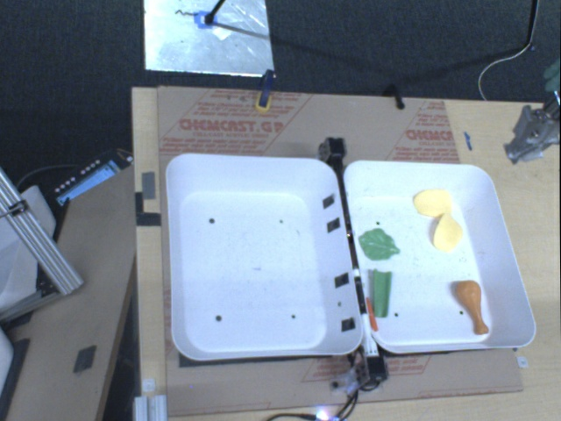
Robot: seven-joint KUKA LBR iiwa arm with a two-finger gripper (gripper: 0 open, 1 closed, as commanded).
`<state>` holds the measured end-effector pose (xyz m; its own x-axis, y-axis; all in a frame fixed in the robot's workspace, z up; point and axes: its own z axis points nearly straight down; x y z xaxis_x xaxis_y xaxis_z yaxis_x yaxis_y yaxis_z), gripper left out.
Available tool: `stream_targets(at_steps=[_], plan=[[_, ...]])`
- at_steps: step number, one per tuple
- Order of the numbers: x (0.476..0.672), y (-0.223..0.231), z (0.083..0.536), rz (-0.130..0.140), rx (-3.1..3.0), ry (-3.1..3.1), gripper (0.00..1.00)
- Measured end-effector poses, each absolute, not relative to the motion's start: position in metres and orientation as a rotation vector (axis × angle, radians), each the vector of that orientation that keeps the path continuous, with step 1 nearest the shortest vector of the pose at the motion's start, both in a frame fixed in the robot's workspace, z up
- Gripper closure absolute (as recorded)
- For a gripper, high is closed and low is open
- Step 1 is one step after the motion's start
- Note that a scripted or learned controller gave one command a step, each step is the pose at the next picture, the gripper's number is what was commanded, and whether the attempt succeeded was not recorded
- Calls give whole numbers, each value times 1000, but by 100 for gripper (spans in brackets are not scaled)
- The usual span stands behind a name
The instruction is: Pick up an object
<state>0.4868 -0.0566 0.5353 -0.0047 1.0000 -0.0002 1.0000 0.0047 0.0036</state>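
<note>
Camera view, from above the bench: the grey metal two-finger gripper sits at the far right edge, over bare bench outside both bins, well apart from every object. Whether its jaws are spread or pressed together cannot be told at this size; nothing is seen between them.

Nearest to it is the right shallow white bin, which holds all the loose items, five in count. Two pale yellow rounded slices lie in its upper part: the upper yellow slice and the lower yellow slice, just beside each other (they may touch). One orange-brown drumstick-shaped toy lies near the bin's lower right corner, its long axis slanting from a thick end at upper left to a thin end at lower right. One flat green leaf-shaped piece rests near the bin's left wall. Below it, one dark green stick-shaped piece lies with its long axis running nearly up and down the view, a thin orange-red strip close along its left side.

Further out, the left shallow white bin adjoins the right one along a black hinged divider. Both rest on a brown cardboard sheet with red lettering.
</note>
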Motion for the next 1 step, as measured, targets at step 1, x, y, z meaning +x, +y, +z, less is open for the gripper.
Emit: stream_targets(at_steps=[1], plan=[[487, -46, 535, 4, 2214, 2225, 100]])
